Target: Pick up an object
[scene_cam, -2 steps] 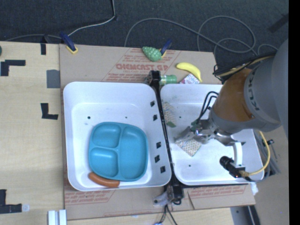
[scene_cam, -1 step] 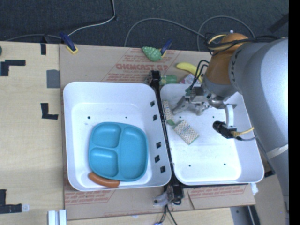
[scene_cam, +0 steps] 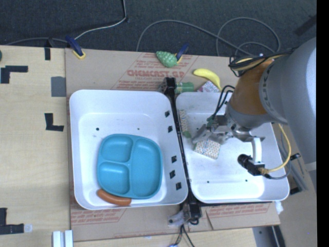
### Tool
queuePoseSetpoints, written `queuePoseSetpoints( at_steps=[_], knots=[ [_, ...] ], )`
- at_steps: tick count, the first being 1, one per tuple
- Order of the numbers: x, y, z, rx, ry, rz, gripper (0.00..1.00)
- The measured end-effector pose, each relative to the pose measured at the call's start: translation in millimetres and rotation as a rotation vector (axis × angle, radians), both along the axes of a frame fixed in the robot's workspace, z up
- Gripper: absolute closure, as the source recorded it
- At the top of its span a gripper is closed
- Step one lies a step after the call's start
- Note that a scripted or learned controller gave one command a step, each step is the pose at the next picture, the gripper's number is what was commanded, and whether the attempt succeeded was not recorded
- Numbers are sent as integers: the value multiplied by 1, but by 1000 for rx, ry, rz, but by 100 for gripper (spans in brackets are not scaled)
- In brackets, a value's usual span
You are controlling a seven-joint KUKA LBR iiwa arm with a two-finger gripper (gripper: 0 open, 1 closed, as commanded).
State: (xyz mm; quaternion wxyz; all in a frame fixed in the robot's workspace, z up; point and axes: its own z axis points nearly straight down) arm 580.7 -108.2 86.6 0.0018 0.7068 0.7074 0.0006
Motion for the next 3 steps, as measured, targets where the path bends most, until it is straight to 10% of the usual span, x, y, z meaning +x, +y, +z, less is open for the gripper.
queuePoseSetpoints(
  at_steps=[1, 2, 3],
  knots=[
    [-18, -6, 0, 0, -4, 1, 0],
    [-18, -6, 10, 0, -3, 1, 100],
    [-29, 65, 98, 2, 3, 2, 100]
  ],
)
